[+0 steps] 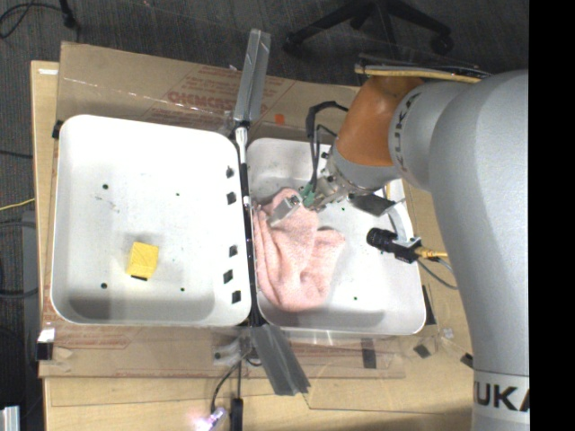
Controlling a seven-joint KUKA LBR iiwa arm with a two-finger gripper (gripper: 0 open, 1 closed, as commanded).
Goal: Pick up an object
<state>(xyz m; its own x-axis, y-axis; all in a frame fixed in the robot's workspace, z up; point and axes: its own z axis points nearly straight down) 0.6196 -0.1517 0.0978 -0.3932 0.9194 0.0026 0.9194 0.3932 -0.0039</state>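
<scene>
A crumpled pink cloth (pixel 301 259) lies in the right bin (pixel 395 303), along its left wall. My gripper (pixel 287 206) is low over the cloth's upper end, near the bin's back left corner, and seems to touch the fabric there. The arm's body covers the gripper from above, so its grip is hidden. A small yellow block (pixel 143 259) rests alone in the left bin (pixel 135 151), toward the front left.
A metal divider (pixel 241 187) with black clips separates the two bins. The arm's large grey body (pixel 467 196) overhangs the right side of the right bin. Cardboard (pixel 162 83) lies under the bins at the back.
</scene>
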